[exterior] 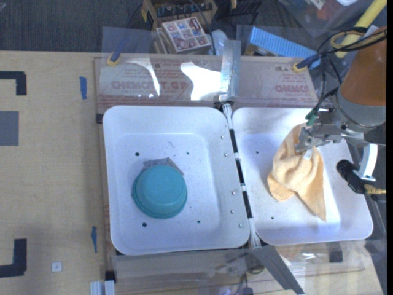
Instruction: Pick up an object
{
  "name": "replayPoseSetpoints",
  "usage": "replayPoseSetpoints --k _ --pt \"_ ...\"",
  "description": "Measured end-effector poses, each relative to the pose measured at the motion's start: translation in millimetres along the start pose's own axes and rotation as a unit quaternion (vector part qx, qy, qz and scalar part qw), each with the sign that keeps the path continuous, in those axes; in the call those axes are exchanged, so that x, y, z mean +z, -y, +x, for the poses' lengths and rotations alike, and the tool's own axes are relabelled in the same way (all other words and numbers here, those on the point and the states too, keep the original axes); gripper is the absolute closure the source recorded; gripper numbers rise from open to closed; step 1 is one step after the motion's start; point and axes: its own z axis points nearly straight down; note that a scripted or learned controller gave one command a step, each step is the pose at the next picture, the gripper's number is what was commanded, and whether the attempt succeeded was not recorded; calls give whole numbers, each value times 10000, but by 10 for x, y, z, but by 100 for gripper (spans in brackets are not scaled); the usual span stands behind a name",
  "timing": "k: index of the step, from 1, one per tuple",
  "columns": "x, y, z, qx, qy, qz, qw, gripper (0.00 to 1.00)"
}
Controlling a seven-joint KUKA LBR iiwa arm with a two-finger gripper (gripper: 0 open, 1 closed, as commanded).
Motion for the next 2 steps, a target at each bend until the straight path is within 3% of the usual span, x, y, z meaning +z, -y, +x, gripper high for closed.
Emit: replayPoseSetpoints --k 1,2 --pt "1105 -64 -897 -516 10 -18 9987 0" --pt "1194 -439 -237 -1282 25 -63 9917 0"
